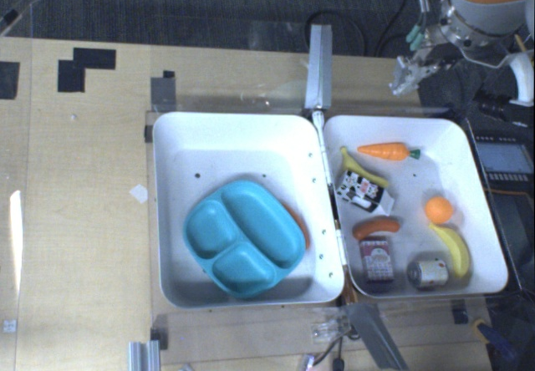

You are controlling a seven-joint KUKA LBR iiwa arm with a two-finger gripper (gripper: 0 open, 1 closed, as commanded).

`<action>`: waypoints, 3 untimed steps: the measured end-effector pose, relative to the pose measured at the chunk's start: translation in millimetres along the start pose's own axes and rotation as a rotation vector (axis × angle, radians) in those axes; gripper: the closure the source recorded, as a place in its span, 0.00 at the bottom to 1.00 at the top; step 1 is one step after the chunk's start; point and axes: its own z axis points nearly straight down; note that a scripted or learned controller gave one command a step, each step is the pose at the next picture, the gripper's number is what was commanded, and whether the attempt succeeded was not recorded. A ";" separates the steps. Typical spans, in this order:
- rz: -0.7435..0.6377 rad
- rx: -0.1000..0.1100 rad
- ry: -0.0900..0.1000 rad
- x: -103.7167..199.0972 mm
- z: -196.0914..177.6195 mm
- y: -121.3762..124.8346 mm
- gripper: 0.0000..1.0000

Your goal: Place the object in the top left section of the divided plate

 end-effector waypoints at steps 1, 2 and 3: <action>0.014 0.001 0.001 64.4 156.8 -21.7 1.00; -0.083 -0.005 0.000 87.3 3.0 40.4 1.00; 0.013 -0.005 -0.002 15.9 -96.0 16.6 1.00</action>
